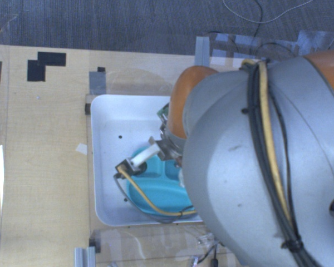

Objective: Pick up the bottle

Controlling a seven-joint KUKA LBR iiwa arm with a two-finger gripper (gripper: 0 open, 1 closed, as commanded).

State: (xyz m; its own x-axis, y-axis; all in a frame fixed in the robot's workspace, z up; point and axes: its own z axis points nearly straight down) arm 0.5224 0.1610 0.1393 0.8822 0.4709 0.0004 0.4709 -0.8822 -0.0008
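My gripper (168, 148) reaches down into the left white bin (108, 149), directly over the far edge of a turquoise, rounded plastic object (158, 192) that lies in the bin's near half. Much of that object is covered by the arm, and I cannot tell whether it is the bottle. A small green and white thing (163, 112) peeks out beside the orange wrist band (183, 102) at the bin's far side. Whether the gripper touches the turquoise object is hidden by the wrist.
The grey arm (267, 166) covers the right half of the view. Bare wooden bench (39, 149) stretches left of the bin, with black tape marks (44, 64) at the far left. Grey carpet with a thin cable (250, 7) lies beyond the bench.
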